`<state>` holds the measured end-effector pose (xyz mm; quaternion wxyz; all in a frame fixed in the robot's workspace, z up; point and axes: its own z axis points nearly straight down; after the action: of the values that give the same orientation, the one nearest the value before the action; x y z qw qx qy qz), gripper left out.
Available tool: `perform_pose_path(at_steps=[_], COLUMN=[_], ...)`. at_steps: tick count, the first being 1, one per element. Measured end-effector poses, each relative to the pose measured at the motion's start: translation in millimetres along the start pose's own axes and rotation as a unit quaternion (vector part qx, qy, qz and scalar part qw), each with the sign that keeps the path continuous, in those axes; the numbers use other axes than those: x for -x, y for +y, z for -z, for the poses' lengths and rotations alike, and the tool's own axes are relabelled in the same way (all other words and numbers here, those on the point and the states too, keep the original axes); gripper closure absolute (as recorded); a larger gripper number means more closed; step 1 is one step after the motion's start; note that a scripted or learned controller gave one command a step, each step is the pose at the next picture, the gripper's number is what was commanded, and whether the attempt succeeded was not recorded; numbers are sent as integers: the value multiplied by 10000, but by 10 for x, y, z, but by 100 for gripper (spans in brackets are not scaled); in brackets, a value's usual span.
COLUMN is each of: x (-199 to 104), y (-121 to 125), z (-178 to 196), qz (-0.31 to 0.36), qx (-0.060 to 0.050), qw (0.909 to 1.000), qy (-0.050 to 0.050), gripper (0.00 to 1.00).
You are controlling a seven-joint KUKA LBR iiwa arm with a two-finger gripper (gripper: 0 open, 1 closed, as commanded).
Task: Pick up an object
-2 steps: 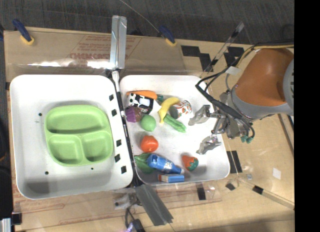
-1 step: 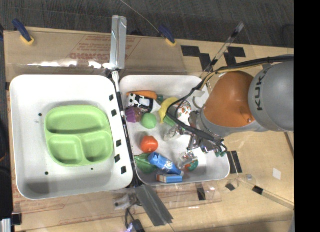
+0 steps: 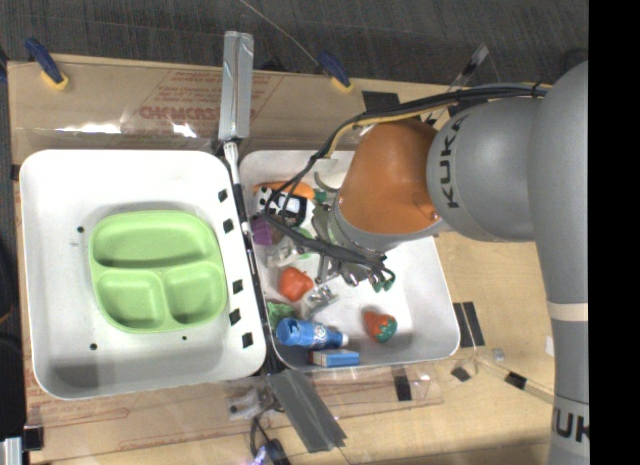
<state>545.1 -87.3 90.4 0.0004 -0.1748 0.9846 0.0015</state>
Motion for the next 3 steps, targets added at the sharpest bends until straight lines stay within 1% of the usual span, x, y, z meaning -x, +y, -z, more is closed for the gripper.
perform_pose_path(at_steps=[1, 2, 3], x=[4, 259, 261], y=[-6, 496, 504], z=[82, 1031, 1083], qz=[21, 35, 62], qx=[-4, -21, -9], qw=[10000, 10000, 10000], qy=[8, -22, 13], gripper=[100, 100, 100])
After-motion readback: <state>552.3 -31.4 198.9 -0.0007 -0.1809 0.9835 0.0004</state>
